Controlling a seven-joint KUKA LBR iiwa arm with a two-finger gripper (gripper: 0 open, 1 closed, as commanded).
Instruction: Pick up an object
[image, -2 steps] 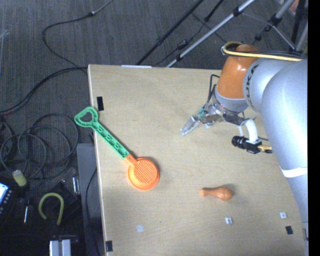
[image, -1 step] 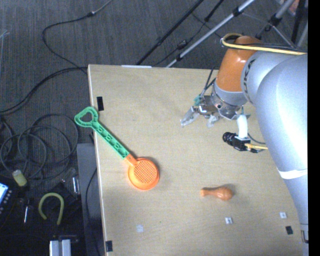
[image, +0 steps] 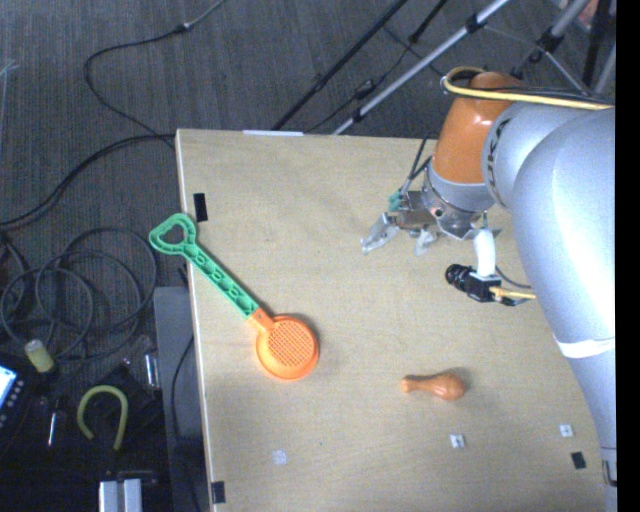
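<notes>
Arm: grey KUKA arm enters from the 3 o'clock side, with its orange band above the wrist, up toward 1 o'clock.
Hand: the hand sits low over the bench, above and right of centre. Two pale metal fingers point toward 9 o'clock and stand slightly spread, with nothing between them.
Bench: a tan wooden bench fills the middle of the view. Small dark marks dot its left edge and its 5 o'clock corner.
Strainer: a toy strainer lies flat on the left half of the bench, at about 8 o'clock from the hand and well apart from it. Its green handle runs up toward 10 o'clock and ends in a loop that overhangs the bench edge. Its round orange mesh head lies at the lower end.
Orange piece: a small orange pear-shaped object lies on its side at about 5 o'clock from the hand and well apart from it. Its narrow end points toward 9 o'clock. I cannot tell what it is more exactly.
Wrist fitting: a black connector with a yellow lead hangs just below the wrist.
Floor: dark carpet lies beyond the bench, with black cables looped at 9 o'clock and a yellow-green U-shaped piece at 8 o'clock.
Stands: tripod legs cross the floor at 12 o'clock.
</notes>
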